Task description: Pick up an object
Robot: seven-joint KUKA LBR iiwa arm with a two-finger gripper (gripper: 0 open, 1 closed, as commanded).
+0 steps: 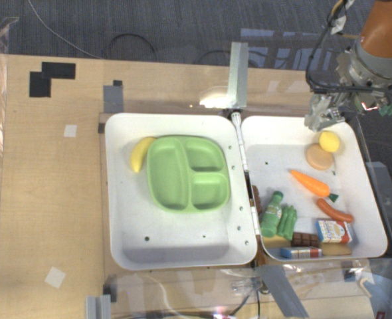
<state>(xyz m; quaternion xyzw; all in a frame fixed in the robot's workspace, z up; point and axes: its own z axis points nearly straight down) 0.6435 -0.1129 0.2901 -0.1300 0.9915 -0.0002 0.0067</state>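
Observation:
My gripper [323, 116] hangs over the far right corner of the right bin [276, 141], just above and left of a yellow lemon [329, 141]. Nothing shows between its fingers. Below the lemon lies a tan round biscuit [319, 157]. An orange carrot [311, 183] lies at a slant in the bin's middle, and a red sausage [333, 211] sits below it. A green bottle [272, 212] and a green pickle-like piece [288, 222] stand near the bin's left side.
A small carton [333, 232], a chocolate bar [305, 239] and a blue-tipped stick [301, 252] crowd the right bin's near edge. The left bin [123, 231] holds a green divided plate [186, 173] and a banana [140, 154]. A metal divider post [238, 78] stands between the bins.

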